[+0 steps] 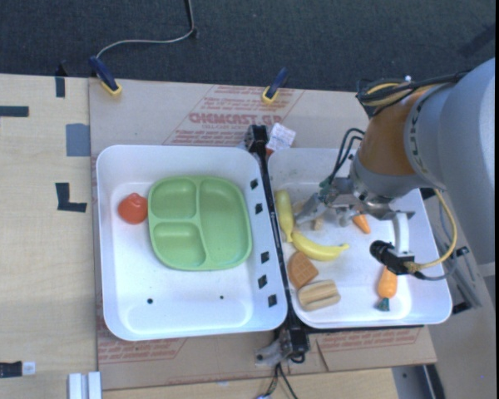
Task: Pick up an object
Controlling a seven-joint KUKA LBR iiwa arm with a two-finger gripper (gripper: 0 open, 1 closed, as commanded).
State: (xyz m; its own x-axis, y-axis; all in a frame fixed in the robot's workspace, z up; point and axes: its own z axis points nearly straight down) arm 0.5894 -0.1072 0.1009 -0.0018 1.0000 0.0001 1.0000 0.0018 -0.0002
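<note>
Dark carpet runs along the far side, and the wooden desk [33, 248] carries a cardboard sheet [216, 110] held by two yellow-and-blue clamps [106, 77], with both white bins on it. From my seat, the left bin [116, 306] holds a green divided plate [201, 222] and a red tomato [133, 209] touching the plate's left edge. The right bin [432, 306] holds a yellow banana [318, 246], a pale yellow-green piece [284, 214] standing along the divider, a brown slice [302, 268], a bread roll [318, 294] just near of it, and two carrots: a small one [362, 223] by the hand and a larger one [387, 284] near the right wall. My arm [432, 140] reaches in from the right, bent down over the right bin. Its hand [320, 209] sits low just far of the banana; I cannot tell how it is set, and I see nothing between its tips. Red print on the cardboard reads "CHEMCAST", the rest too small to read.
</note>
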